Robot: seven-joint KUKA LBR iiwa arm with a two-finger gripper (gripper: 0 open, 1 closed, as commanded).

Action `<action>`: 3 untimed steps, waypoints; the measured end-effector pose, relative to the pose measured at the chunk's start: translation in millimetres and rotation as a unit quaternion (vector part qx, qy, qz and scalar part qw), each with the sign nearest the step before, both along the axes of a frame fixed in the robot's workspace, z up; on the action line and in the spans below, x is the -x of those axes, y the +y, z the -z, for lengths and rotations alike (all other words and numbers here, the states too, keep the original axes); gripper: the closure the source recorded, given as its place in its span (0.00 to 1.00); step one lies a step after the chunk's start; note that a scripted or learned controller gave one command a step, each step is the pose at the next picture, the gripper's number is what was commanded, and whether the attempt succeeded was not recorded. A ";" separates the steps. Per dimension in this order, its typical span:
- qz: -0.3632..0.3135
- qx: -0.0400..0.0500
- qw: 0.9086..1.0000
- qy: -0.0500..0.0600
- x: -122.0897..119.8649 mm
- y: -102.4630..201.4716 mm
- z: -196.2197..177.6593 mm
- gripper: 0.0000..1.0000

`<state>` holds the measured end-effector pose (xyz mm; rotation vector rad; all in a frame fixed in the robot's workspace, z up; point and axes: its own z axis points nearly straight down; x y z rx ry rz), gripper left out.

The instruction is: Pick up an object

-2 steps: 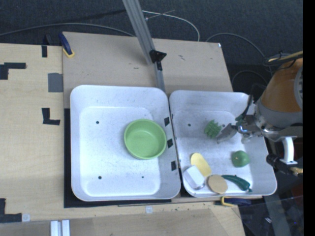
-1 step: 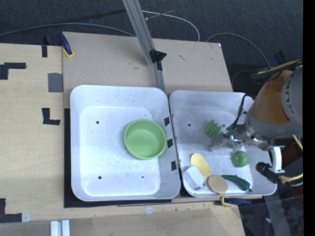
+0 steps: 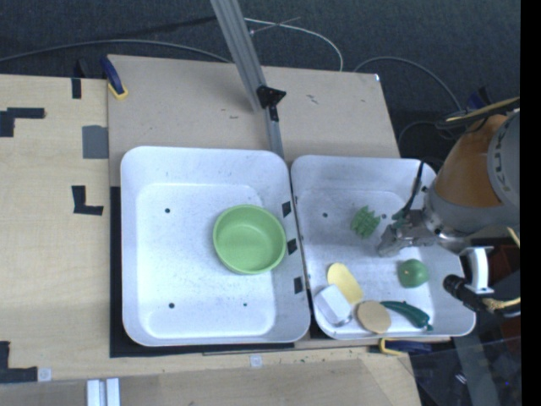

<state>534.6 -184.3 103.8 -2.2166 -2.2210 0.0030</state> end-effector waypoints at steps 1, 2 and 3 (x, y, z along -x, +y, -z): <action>0.000 0.001 1.000 -0.003 -0.9 10.5 -49.2 1.00; 0.000 0.001 1.000 -0.004 -10.2 6.4 -97.6 1.00; 0.000 0.001 1.000 -0.004 -2.4 11.1 -153.0 1.00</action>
